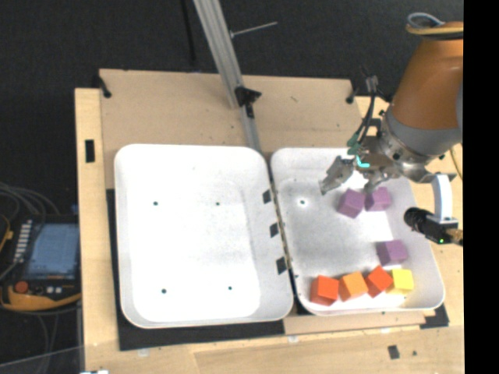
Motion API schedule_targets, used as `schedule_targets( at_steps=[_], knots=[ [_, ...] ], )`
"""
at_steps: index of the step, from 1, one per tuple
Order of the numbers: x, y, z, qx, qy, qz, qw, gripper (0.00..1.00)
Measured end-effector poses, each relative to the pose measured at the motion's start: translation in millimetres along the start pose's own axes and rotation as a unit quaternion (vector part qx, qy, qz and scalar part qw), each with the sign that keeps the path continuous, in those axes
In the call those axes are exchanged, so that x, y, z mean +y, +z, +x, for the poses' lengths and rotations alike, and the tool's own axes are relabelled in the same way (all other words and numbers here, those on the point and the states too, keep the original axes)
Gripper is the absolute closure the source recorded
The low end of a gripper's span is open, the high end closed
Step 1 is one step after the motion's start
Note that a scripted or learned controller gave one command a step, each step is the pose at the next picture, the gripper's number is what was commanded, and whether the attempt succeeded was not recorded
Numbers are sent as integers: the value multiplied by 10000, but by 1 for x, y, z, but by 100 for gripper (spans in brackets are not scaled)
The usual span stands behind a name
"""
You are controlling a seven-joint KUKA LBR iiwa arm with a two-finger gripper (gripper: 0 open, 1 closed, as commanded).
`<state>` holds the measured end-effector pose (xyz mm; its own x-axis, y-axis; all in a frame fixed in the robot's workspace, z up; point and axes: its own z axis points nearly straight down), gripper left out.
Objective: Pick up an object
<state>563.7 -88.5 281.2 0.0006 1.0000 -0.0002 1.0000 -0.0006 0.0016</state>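
Right bin (312, 232): purple cube (351, 203) under claw (355, 179).

1. The arm (427, 92) enters at the upper right of the frame, its orange band uppermost and the grey wrist below it.
2. It slants down and to the left, towards the centre right of the frame.
3. The end effector (352, 182) hangs beneath the wrist with its two fingers (334, 176) spread apart, nothing between them.
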Motion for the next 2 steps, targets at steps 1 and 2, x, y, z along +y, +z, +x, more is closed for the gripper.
schedule_targets(
  at_steps=[1,2],
  knots=[
    [-7,59,3,-3,3,29,10000,0],
    [-8,120,-4,-3,6,39,10000,0]
  ],
)
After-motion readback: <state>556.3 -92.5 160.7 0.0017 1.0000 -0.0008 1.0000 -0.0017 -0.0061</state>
